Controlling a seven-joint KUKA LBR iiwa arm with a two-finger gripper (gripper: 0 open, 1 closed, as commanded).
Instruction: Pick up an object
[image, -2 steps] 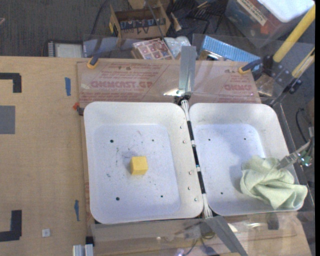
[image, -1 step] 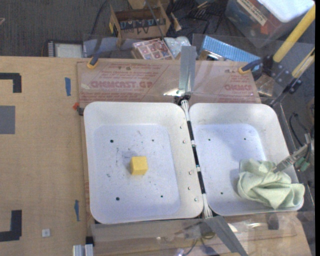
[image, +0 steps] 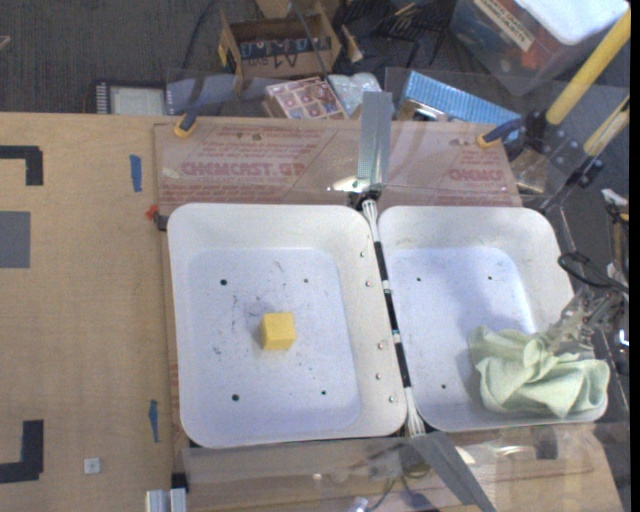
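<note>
Crumpled green cloth (image: 540, 375) is seen near in the right bin (image: 450, 240) — fingers (image: 572, 325) at its edge, state not discernible; a closing grasp is called for next.

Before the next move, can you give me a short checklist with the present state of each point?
1. Tool is above the right bin: ok.
2. Tool is next to the pale green cloth: ok.
3. Cloth is between the fingers: cannot tell.
4. Cloth lies fully inside the bin: not ok, it lies over the near right rim.
5. Yellow block sits free in the left bin: ok.
</note>
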